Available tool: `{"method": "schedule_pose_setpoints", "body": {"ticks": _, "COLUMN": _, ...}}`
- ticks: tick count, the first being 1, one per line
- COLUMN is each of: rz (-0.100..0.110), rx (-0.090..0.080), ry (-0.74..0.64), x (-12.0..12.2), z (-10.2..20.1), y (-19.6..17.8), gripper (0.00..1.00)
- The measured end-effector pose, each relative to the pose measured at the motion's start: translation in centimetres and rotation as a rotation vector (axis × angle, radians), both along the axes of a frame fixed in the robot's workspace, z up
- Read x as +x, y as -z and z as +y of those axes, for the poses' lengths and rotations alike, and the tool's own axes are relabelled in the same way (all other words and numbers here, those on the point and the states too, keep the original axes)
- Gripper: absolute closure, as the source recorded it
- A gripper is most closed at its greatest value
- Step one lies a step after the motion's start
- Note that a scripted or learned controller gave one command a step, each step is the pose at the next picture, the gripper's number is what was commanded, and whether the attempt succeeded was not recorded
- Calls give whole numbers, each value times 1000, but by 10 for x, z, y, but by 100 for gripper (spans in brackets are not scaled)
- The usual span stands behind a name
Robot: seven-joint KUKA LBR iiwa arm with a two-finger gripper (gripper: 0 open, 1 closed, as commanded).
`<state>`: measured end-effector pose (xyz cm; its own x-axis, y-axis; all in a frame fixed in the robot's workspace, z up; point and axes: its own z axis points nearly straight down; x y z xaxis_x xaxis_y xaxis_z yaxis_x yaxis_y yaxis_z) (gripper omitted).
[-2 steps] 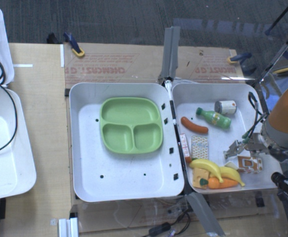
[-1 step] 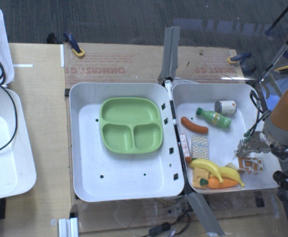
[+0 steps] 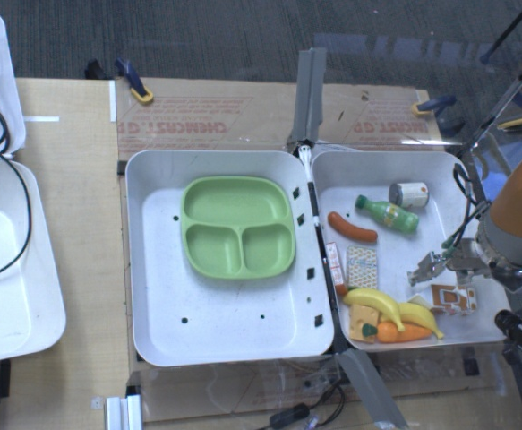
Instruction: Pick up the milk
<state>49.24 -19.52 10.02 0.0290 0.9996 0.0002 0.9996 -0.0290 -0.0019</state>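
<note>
The milk point(image 3: 453, 299), a small brown and white carton, lies near the right wall of the right bin point(image 3: 381, 164). It sits just right of the bananas. My gripper point(image 3: 431, 268) hangs over the bin just above and to the left of the carton, on the grey arm coming in from the right. The carton rests on the bin floor, apart from the gripper's tip.
The right bin also holds a green bottle point(image 3: 389, 215), a small can point(image 3: 409, 193), a sausage point(image 3: 352, 227), a speckled packet point(image 3: 361, 266), bananas point(image 3: 388, 306), a carrot point(image 3: 400, 332) and a cheese wedge point(image 3: 362, 321). A green divided plate point(image 3: 239, 227) lies in the left bin point(image 3: 153, 267).
</note>
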Motion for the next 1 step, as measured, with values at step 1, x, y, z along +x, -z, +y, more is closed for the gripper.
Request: {"method": "schedule_pose_setpoints", "body": {"ticks": 1, "rz": -4, "rx": 11, "ry": -37, "x": -11, "z": -17, "y": 7, "gripper": 0}}
